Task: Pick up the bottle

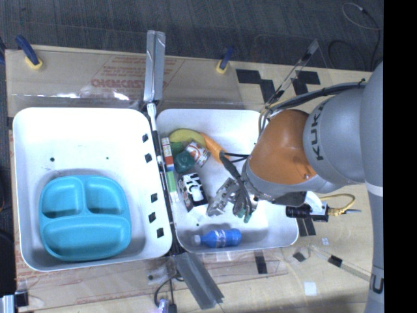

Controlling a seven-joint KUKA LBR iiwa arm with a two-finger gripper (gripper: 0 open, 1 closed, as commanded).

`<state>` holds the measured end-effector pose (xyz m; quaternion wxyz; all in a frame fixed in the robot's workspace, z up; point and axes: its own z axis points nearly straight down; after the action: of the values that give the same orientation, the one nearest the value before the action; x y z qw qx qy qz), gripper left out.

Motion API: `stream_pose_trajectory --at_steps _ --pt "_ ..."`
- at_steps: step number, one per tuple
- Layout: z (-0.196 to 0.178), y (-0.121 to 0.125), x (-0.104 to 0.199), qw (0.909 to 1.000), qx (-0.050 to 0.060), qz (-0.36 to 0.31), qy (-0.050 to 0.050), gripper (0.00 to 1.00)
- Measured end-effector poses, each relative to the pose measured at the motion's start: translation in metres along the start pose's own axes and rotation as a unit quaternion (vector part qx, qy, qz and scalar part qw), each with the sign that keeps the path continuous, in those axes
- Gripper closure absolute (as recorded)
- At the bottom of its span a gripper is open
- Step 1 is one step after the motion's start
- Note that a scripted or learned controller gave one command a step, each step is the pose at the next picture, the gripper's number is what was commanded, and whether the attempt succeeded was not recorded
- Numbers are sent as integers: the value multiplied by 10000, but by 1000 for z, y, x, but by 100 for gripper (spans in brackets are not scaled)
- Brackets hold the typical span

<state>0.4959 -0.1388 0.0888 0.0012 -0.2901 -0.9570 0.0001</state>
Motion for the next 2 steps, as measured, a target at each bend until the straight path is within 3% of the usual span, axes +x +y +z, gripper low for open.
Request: stream_pose_trajectory --at_steps 1,2 --pt "-1 -8 -66 9993 -2 -375 0 100" --pt "-1 -23 -55 9993 -5 -387 8 100"
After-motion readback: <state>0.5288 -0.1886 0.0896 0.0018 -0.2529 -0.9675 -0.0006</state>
